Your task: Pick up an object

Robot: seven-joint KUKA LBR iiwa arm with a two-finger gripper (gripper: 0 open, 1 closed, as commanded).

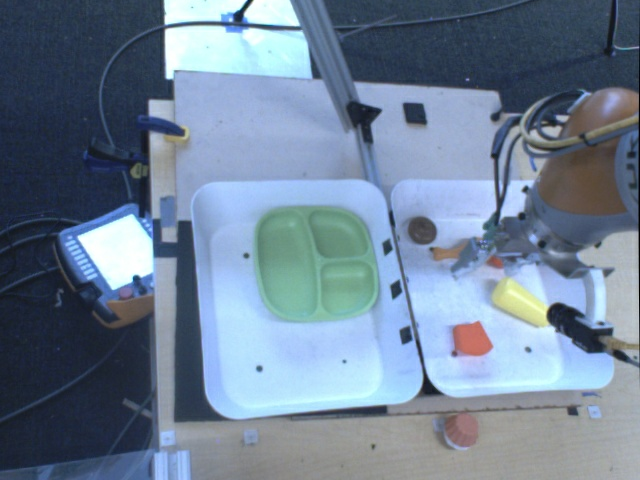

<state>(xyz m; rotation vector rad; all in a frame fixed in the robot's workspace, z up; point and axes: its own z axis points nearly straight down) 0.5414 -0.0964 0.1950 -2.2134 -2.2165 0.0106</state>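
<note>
The pale wooden desk [300, 128] is carrying two shallow white bins side by side, the left bin [300, 368] and the right bin [500, 378]; the grey arm with an orange band [590, 183] is reaching in from the right and bending down over the right bin, its wrist pointing leftwards across the bin floor; a light green plastic plate with three compartments [315, 263] is lying flat in the upper middle of the left bin, well apart from the arm.

In the right bin, a yellow wedge-shaped block [518, 300] is lying just below the wrist; an orange-red block [472, 339] is sitting near it, lower and to the left; a small brown round piece [422, 230] is resting near the bin's upper left corner; a thin orange sliver [445, 252] is lying just below that piece.

The fingers [466, 259] are hanging low just beside the sliver's right end, between the brown piece and the yellow wedge; how far apart they are standing, and whether they are touching or gripping the sliver, cannot be told.

A small reddish round thing [461, 430] is sitting on the desk below the right bin, outside both bins.
</note>
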